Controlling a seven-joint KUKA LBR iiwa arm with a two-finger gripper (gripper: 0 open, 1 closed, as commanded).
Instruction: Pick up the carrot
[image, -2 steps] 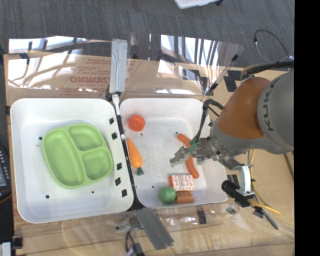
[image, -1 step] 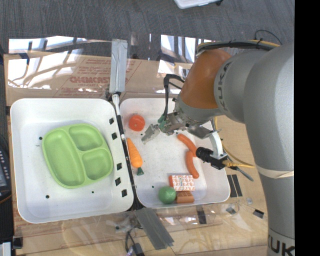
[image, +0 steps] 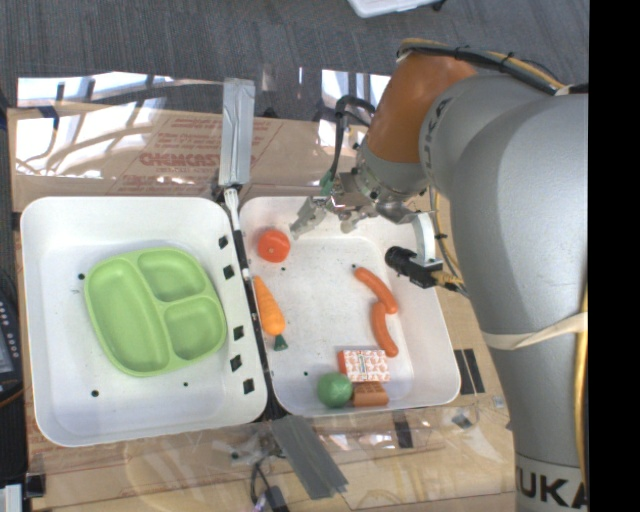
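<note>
Carrot (image: 268, 308) lies along the right bin's (image: 430, 300) left wall, green tip toward you.
Your pincer (image: 318, 212) hangs open, holding nothing, above the round, glossy tomato (image: 273, 245).

carrot (image: 269, 309) | orange, green tip | lying flat | right bin's left wall

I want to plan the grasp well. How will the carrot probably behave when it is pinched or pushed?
The carrot looks like a stiff, glossy plastic toy, so it probably stays rigid but may slip. Its round, tapered body could roll or pivot if pushed sideways. It lies against the left wall of the right bin, which may leave little room on that side.
</note>
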